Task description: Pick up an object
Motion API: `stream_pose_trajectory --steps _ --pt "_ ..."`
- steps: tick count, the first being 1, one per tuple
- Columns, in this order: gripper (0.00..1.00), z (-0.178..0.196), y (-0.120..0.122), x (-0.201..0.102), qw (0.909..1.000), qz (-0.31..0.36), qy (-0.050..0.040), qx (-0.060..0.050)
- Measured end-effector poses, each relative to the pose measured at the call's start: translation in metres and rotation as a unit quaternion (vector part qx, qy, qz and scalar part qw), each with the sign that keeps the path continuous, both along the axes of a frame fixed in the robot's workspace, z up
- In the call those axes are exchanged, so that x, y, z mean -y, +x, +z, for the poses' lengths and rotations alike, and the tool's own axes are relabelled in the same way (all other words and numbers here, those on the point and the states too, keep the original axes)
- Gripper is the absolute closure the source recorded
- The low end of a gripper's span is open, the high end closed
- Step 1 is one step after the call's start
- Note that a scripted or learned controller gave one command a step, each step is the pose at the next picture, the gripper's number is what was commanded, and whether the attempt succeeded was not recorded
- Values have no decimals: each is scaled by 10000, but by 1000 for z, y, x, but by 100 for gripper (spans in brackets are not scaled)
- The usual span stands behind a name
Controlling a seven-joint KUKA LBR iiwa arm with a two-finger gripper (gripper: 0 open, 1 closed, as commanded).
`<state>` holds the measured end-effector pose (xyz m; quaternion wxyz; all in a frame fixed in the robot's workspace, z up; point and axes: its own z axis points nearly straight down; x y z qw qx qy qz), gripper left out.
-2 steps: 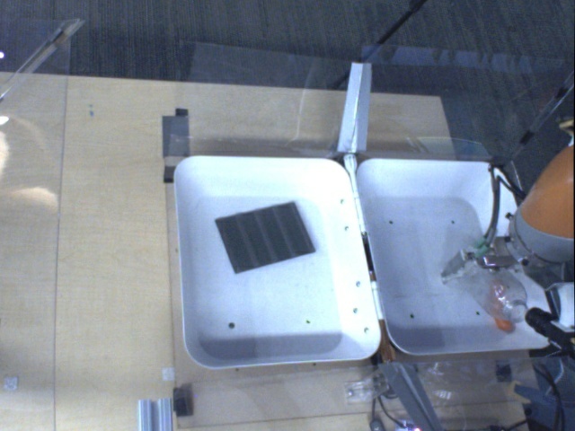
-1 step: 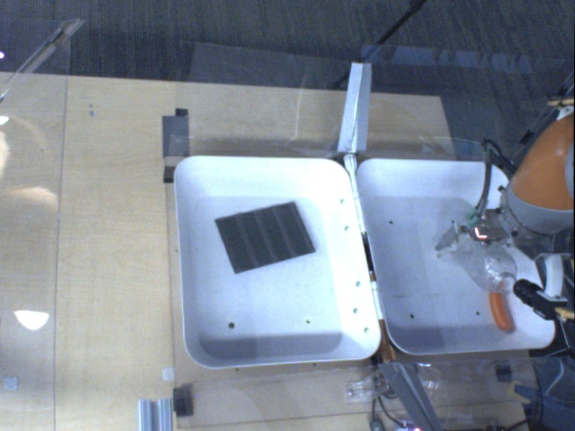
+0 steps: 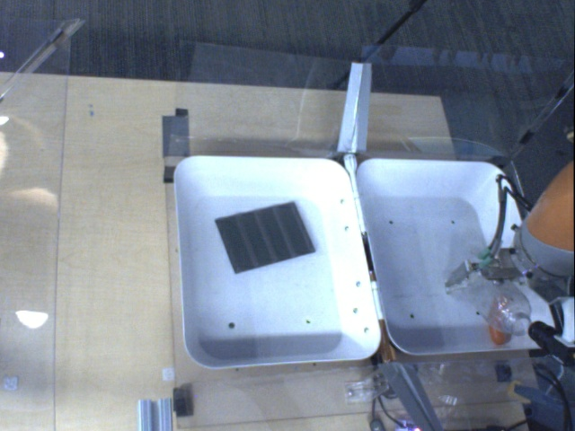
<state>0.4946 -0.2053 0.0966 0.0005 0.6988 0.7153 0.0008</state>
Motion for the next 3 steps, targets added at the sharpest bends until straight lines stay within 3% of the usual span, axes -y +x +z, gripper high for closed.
stream_pose_trajectory --steps 1,2,3 --pt "0 137 4 -2 9973 -729 -11 23" --pt "0 10 -8 -10 9977 -673 4 -17" --pt "0 167 -6 -16 9893 -1461 -7 22"
